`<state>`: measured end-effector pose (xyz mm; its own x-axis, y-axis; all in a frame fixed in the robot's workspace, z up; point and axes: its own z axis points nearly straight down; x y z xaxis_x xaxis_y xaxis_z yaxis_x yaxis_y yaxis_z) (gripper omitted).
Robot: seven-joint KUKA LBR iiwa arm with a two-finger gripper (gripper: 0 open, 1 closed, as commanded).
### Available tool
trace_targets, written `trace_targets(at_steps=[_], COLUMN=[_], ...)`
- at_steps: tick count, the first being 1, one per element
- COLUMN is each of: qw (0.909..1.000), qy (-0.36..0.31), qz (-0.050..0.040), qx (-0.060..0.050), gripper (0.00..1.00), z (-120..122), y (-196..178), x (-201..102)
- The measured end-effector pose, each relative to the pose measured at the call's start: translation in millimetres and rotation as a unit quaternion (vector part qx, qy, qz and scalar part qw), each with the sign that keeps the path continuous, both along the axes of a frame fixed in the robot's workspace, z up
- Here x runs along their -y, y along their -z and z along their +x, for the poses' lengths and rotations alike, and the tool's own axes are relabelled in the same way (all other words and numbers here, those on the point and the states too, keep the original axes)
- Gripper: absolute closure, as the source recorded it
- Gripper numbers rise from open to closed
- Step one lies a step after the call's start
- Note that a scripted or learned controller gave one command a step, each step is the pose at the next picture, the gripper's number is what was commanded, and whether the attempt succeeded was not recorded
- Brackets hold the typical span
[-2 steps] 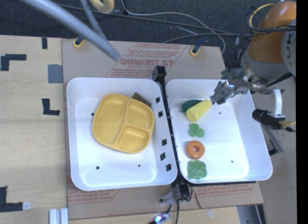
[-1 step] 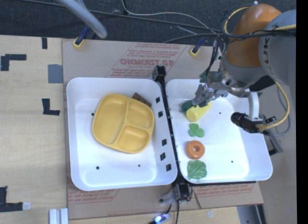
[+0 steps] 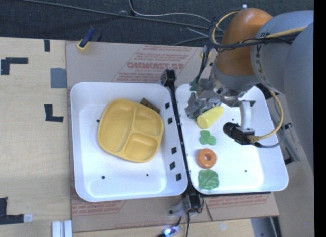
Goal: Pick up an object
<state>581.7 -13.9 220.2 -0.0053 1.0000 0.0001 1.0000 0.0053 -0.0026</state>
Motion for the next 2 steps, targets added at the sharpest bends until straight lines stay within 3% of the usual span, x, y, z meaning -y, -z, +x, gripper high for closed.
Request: trace_targets(at_steps=[2], qw=[1.0], qy=[0.0], qz=[-0.0002], qx=[0.0], gripper=[1.0], z=[-2.5], y=[1.7], x=[-102.4])
